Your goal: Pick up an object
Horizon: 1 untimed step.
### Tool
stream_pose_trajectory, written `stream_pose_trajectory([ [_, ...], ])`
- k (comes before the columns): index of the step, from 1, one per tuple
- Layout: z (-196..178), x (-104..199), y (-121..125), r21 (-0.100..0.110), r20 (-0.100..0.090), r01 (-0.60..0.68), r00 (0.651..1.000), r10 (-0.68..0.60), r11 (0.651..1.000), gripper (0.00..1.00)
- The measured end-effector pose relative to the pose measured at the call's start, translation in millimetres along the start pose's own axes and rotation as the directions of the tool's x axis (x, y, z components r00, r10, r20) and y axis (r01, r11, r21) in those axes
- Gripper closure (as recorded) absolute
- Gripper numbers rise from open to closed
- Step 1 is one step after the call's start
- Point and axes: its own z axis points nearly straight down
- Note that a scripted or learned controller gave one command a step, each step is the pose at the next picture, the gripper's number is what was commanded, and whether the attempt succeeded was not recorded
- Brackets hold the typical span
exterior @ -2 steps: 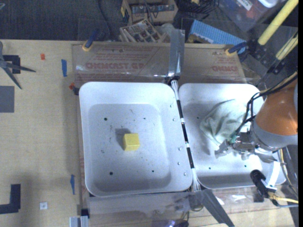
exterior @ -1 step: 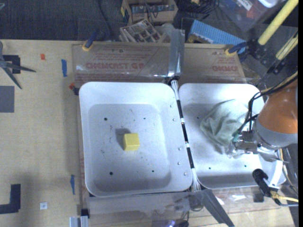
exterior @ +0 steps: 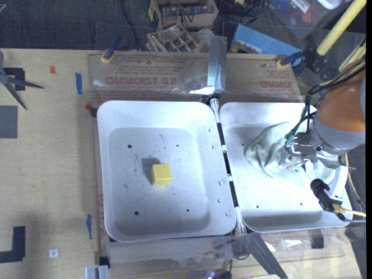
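Note:
A small yellow block [exterior: 161, 174] lies near the middle of the left bin [exterior: 116, 127]. In the right bin [exterior: 256, 208] a crumpled grey-green cloth [exterior: 264, 149] sits toward the middle. My gripper [exterior: 289, 158] is down at the cloth's right edge, under the orange-banded wrist [exterior: 343, 112]. Its fingertips are hidden by the gripper body and the cloth, so whether the cloth is held cannot be seen.
A metal divider [exterior: 224, 156] runs between the two bins. A black cable and connector [exterior: 322, 193] hang by the right bin's right rim. Clutter, boxes and a yellow pole [exterior: 343, 19] stand beyond the back edge.

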Motion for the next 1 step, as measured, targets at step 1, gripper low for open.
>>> stream_pose_trajectory([
  [1,58.0,23.7,-50.4,0.006,-0.001,-0.232,0.973,0.232,0.973,1.0],
])
